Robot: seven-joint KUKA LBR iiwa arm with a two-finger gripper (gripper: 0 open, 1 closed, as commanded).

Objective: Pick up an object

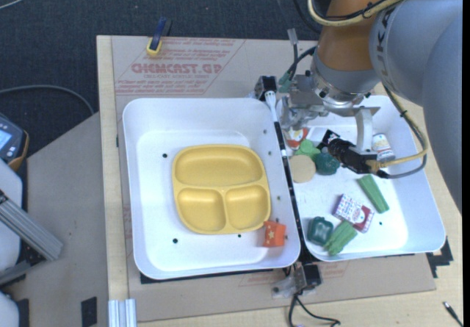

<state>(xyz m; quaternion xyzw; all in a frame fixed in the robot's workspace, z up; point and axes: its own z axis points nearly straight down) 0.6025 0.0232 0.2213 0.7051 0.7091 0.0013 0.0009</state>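
Camera view finds the gripper [299, 129] low at the top-left corner of the right bin [429, 208], by the wall shared with the left bin [136, 171]; whether it is open or closed cannot be told. A small red piece [293, 142], a green piece [308, 148] and a cream disc [302, 168] lie just beneath. This looks like the reach-and-grasp step; next it must close on one piece and lift clear. A yellow tray [219, 187] and orange block [274, 234] sit well apart.
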